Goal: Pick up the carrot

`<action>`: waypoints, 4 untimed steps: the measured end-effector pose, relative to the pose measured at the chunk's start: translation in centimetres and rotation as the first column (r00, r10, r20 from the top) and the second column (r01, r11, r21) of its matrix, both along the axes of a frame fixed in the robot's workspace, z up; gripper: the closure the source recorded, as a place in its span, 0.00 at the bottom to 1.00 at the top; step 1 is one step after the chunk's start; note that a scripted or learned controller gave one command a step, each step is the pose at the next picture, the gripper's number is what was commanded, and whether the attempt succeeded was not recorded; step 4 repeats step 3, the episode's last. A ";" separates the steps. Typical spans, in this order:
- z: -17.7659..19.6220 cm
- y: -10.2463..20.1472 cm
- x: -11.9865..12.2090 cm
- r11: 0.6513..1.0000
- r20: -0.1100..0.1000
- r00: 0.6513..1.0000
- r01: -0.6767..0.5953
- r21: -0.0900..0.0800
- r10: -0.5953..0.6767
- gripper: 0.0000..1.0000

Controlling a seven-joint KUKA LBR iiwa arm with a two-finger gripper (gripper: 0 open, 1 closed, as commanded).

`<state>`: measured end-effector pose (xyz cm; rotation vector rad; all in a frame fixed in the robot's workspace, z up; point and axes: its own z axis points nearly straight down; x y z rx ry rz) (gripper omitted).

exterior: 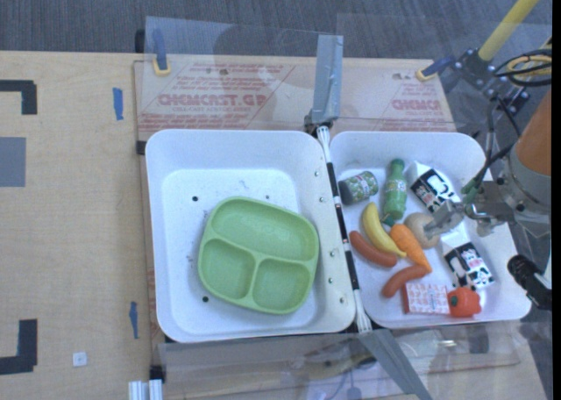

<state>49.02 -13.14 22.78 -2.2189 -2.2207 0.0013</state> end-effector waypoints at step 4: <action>-3.1 8.8 1.1 1.000 0.007 1.000 0.007 0.000 -0.007 1.00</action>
